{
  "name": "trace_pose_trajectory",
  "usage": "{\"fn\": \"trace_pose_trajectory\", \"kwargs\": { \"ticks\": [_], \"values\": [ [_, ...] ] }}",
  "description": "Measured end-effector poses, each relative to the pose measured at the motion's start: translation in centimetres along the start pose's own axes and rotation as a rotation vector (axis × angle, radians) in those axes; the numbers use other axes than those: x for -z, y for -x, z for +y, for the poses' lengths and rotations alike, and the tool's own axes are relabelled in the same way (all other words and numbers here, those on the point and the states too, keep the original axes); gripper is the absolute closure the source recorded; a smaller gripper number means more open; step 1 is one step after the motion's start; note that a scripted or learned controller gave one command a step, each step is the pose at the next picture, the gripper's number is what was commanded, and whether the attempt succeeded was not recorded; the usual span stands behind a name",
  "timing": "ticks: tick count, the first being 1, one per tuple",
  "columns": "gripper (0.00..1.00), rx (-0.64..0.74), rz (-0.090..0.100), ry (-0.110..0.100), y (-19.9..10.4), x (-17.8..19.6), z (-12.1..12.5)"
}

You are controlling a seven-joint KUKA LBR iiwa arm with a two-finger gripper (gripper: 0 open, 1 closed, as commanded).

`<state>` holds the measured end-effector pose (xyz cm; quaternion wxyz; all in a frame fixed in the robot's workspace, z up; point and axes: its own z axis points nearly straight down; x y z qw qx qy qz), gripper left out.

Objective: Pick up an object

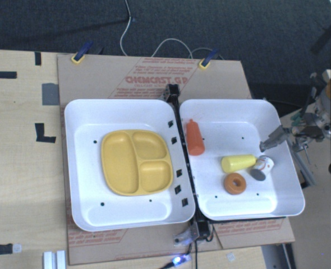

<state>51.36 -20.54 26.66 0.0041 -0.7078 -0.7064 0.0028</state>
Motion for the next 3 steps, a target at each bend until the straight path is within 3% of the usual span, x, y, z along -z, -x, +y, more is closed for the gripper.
{"fn": "trace_pose_trajectory", "kwargs": {
  "ticks": [1, 3],
  "values": [
    [0.0, 0.003, -0.002, 0.008, 0.0, 0.4, 0.2],
    [0.0, 0.003, -0.001, 0.003, -0.7, -10.8, 1.1]
  ]
}}
